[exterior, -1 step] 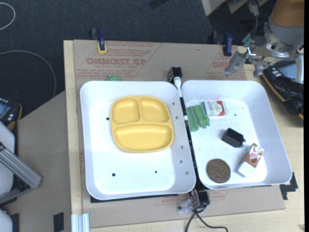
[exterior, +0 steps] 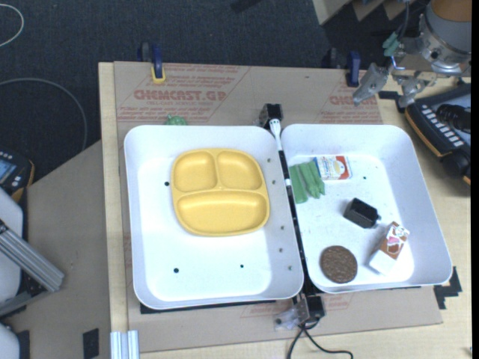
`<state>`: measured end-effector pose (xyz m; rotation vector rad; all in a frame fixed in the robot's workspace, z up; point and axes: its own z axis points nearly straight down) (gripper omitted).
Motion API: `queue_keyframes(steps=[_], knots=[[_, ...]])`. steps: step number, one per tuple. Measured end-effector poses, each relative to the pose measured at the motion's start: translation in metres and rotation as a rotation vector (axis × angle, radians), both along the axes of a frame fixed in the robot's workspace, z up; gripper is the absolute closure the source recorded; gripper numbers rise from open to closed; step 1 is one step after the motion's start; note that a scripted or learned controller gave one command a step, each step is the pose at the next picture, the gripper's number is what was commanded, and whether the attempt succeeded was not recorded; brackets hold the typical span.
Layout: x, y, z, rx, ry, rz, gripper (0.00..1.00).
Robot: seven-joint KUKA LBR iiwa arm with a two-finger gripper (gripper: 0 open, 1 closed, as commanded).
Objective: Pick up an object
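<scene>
We view two white bins side by side on the tabletop [exterior: 112, 200]. The left bin [exterior: 150, 260] holds a yellow tray [exterior: 221, 191] with three compartments, lying toward 12 o'clock of the bin's middle. The right bin [exterior: 419, 200] holds five things: a green piece [exterior: 307, 181] at 10 o'clock against the shared wall, a packet [exterior: 332, 167] just beside it at 12 o'clock, a black block [exterior: 361, 213] near the middle, a brown disc [exterior: 339, 263] at 6 o'clock, and a small carton [exterior: 389, 247] at 4 o'clock, well apart from the disc. The gripper [exterior: 382, 77] hangs outside the right bin, beyond its 12 o'clock rim, with nothing between its fingers; we cannot tell whether they are spread or pressed together.
</scene>
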<state>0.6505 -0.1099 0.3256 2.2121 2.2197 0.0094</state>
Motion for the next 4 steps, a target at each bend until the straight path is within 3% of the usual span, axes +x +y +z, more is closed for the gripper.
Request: queue_keyframes(steps=[1, 2, 3, 4], knots=[[-0.068, 0.084, 0.020, 0.006, 0.011, 0.006, 0.00], [-0.114, 0.152, 0.028, 0.005, 0.013, 0.005, 0.00], [-0.139, 0.234, 0.013, 0.004, 0.015, 0.006, 0.00], [-0.137, 0.229, 0.024, 0.002, 0.010, -0.002, 1.00]])
